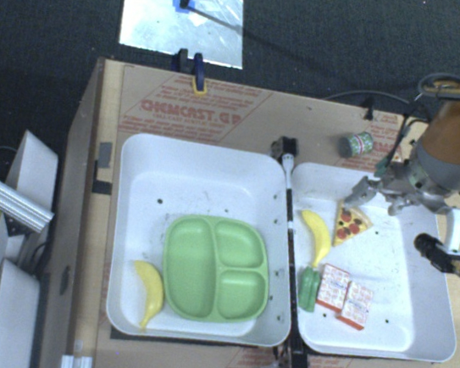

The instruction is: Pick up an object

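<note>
My gripper (pixel 375 199) hangs over the back of the right bin (pixel 413 335), with its fingers spread open and nothing between them. Just below and left of it lies a pizza slice (pixel 351 223) with red toppings. A yellow banana (pixel 318 236) curves along the bin's left wall. Near the front are a green piece (pixel 308 288) and a red-and-white carton (pixel 344 295). In the left bin (pixel 206 171) a green divided plate (pixel 215 269) sits beside a second banana (pixel 148 291).
A small striped can (pixel 357 144) lies on the cardboard bench behind the right bin. A black fitting (pixel 431 249) with a cable juts over the right bin's right side. A blue clamp (pixel 198 67) grips the bench's far edge.
</note>
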Motion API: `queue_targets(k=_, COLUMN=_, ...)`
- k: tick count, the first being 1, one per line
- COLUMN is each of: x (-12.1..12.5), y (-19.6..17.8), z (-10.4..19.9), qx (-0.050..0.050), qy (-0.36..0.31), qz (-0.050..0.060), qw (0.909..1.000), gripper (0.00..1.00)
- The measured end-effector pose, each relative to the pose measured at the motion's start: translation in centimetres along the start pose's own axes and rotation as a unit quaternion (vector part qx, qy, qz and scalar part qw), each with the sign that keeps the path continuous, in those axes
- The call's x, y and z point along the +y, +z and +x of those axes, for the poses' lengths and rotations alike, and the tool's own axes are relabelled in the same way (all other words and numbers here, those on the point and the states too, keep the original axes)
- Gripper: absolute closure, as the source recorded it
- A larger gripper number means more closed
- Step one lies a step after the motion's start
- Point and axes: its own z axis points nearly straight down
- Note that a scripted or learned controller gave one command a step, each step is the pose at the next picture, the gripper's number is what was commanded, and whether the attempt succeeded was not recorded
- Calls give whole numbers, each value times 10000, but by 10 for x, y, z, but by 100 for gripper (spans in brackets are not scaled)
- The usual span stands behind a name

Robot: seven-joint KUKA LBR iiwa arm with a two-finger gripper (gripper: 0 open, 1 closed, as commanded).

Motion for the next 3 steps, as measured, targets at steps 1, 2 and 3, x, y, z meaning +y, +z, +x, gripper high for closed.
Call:
queue_targets(k=1, x=-7, y=74, z=19, qx=-6, qy=-6, qz=-24, qw=10000, gripper=0)
queue_targets(k=2, x=-5, y=61, z=17, qx=-26, qy=-5, qz=-59, qw=10000, gripper=100)
queue_targets(k=3, x=-56, y=-50, z=52, qx=-4, qy=1, qz=-23, qw=10000, gripper=100)
